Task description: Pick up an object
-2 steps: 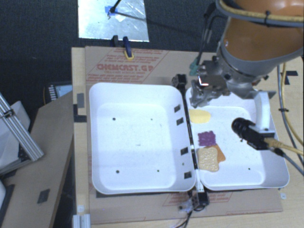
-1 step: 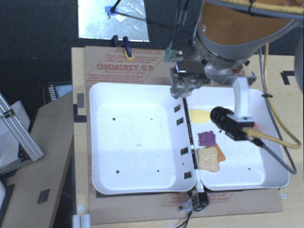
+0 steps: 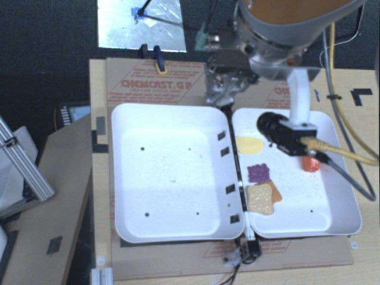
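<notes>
The right bin (image 3: 341, 209) holds several small items: a pale yellow flat piece (image 3: 250, 145), a purple piece (image 3: 258, 173), a tan cracker-like square (image 3: 260, 199) lying partly over an orange piece (image 3: 274, 190), and a red-orange lump (image 3: 311, 164). My gripper (image 3: 223, 97) hangs under the grey and orange wrist at the back edge, over the seam between the two bins. It is behind and to the left of the yellow piece, and I see nothing in it.
The left bin (image 3: 119, 159) is bare white with a few dark specks. A black cylinder on a white bracket (image 3: 286, 134) with a yellow cable (image 3: 344, 152) reaches over the right bin's back half. Clips (image 3: 229, 171) join the bins along the seam.
</notes>
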`<action>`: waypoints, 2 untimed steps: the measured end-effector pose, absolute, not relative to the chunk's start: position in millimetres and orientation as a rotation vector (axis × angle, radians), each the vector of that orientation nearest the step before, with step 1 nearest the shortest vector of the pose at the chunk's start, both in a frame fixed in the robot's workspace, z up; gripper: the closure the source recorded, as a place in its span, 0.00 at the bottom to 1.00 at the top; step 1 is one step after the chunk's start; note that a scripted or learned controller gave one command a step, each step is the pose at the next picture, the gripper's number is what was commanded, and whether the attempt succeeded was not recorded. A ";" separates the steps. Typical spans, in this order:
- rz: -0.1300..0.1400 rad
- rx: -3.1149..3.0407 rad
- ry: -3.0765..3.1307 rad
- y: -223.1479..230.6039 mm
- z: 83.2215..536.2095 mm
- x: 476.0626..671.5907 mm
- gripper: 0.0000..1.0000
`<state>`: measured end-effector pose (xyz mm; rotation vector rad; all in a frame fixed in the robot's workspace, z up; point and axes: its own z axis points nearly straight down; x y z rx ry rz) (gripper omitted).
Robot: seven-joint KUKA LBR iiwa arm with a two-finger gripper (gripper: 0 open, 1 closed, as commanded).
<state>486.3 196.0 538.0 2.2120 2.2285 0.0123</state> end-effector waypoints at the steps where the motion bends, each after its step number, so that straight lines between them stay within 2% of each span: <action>1: 0.003 2.214 2.227 235.8 532.6 575.8 1.00; 2: 0.003 2.215 2.227 234.3 534.8 573.3 0.00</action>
